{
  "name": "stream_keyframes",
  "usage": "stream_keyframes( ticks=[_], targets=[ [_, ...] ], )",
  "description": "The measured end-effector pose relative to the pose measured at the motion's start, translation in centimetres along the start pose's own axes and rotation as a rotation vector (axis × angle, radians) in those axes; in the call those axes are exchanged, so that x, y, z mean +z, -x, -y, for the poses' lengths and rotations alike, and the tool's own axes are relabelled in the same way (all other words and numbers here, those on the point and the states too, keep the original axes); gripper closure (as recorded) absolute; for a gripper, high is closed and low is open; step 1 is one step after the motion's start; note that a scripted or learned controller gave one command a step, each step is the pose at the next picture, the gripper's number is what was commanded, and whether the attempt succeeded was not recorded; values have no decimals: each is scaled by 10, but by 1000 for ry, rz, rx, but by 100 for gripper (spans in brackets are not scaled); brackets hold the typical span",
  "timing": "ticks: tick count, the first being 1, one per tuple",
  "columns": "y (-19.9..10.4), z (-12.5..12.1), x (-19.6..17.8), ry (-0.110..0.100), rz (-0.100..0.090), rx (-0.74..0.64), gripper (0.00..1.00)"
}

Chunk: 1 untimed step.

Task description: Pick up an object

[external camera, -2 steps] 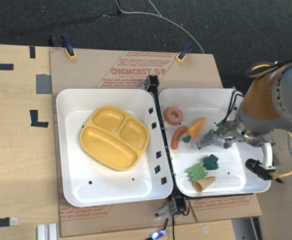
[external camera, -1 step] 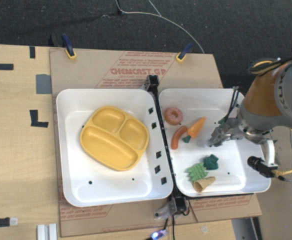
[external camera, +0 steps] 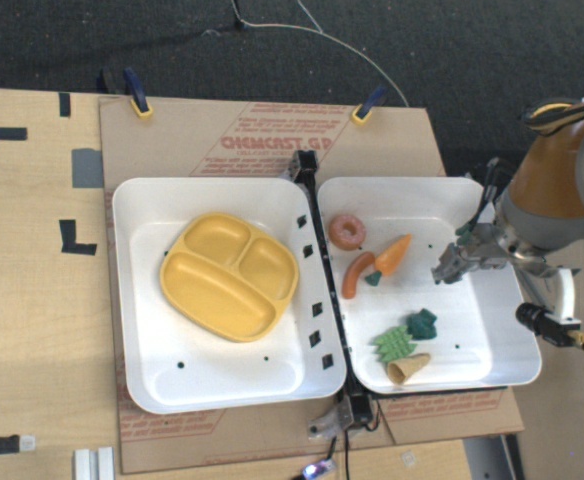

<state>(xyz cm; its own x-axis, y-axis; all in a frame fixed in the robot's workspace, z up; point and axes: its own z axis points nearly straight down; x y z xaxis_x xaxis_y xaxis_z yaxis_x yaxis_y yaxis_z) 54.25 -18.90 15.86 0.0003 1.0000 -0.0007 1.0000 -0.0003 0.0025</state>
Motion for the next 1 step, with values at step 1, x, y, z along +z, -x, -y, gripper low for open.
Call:
stream_keyframes(
  ticks=[1],
  targets=[
    [-5, 4, -46, 1, 0, -2, 100]
  ],
)
